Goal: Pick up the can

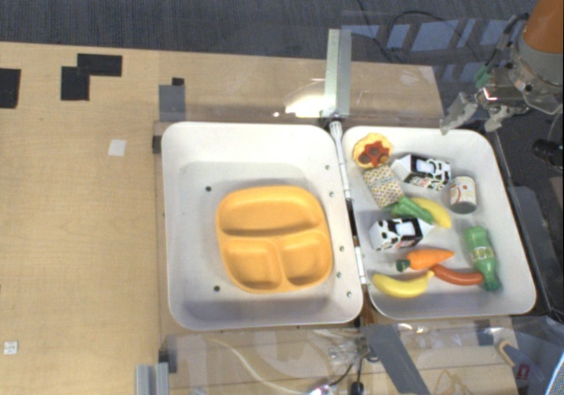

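Note:
The can [463, 193] is a small grey tin lying on its side near the right wall of the right bin [509, 208], beside a cow-print carton [427, 171]. My gripper [473, 114] hangs over the bin's back right corner, well behind the can and apart from it. Its two fingers are spread, open, with nothing between them.
The right bin also holds a yellow and red cup [373, 152], a patterned tube [382, 185], a second cow-print carton [397, 231], a carrot [427, 258], a banana [401, 284] and a green bottle [482, 257]. An orange divided tray [269, 237] lies in the left bin [189, 208].

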`<act>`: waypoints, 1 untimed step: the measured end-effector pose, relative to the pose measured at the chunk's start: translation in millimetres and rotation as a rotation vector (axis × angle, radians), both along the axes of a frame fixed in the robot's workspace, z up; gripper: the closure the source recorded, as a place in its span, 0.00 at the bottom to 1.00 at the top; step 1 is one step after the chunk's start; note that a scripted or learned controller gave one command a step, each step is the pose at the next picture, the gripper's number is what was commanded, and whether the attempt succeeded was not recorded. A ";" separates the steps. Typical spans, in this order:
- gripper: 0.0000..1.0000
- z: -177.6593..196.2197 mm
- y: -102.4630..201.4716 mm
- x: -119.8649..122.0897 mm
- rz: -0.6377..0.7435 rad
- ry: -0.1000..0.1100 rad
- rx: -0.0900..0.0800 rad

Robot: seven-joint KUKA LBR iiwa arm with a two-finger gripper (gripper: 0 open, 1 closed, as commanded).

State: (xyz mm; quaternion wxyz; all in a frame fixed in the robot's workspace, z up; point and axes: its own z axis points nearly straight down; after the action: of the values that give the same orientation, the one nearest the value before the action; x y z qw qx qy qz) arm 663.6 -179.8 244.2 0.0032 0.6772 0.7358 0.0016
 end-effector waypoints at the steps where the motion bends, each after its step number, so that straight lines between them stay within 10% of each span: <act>1: 0.00 151.2 -25.0 6.4 -0.030 -0.004 -0.001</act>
State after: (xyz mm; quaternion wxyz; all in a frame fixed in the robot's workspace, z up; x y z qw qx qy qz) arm 669.9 -204.8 395.4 0.0050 0.6881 0.7256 0.0024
